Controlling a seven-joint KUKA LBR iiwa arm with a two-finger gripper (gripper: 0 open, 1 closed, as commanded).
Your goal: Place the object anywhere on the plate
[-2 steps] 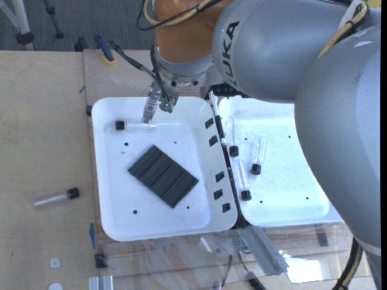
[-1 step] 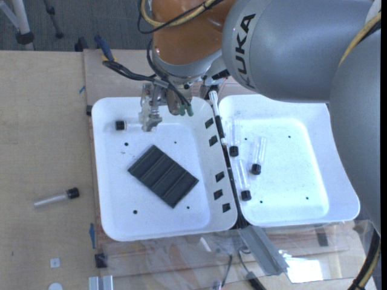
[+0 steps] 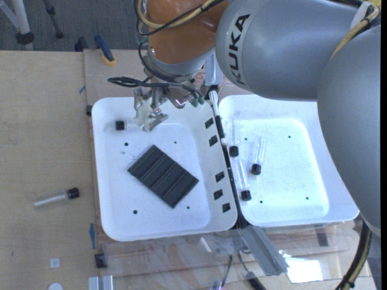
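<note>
We log the tool (image 3: 150, 115), fingers slightly parted and holding nothing, above the left bin's (image 3: 109, 222) twelve o'clock edge, dark ribbed plate (image 3: 162, 176) at centre; next, we judge, fetching a vial (image 3: 256, 157).

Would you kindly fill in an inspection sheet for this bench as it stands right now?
Surface: two shallow white bins side by side, left bin and right bin, on a wooden bench.
Job's things: dark ribbed plate lying flat in the left bin; two clear tubes with black caps in the right bin.
Clutter: small black cap in the left bin; another capped tube on the bench, outside the bins.
Grippers: gripper above the left bin's far end, beyond the plate; nothing seen between its fingers.
Cables: yellow and black cables around the orange band.
Surroundings: grey carpet beyond the bench.
</note>
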